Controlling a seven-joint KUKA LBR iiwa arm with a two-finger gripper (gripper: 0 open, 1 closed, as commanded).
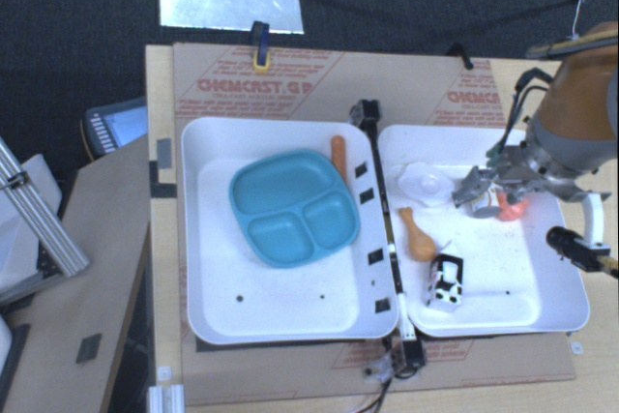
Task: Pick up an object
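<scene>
— Where is the gripper (476,191) right now?

— Low over the right bin (551,305), in its far half. The grey arm (580,111) with the orange band comes in from the right side, and the metal fingers point toward the divider between the two bins.

— Are the fingers spread or closed?

— I cannot tell. They blur together into one grey cluster, and nothing is visibly caught between them.

— What lies nearest to it?

— A small red-orange object (511,208) sits just behind the fingertips, on the arm's side, partly tucked under the wrist; its shape is too hidden to name. Just ahead of the fingertips, toward the divider, is a clear plastic piece (426,179), pale against the white floor and hard to make out.

— And further off?

— Nearer the camera than the gripper, and toward the divider, a tan chicken-drumstick toy (418,235) lies tilted on the bin floor. Beyond that, near the front wall, stands a black-and-white cow-patterned toy (446,281), just beside the drumstick's thick end. Both are apart from the gripper.

— Anything in the other bin?

— The left bin (222,305), across the divider from the gripper, holds a teal divided plate (293,206) with three compartments. An orange carrot-like stick (338,158) lies along the plate's edge on the side facing the gripper, touching or nearly touching it.
</scene>
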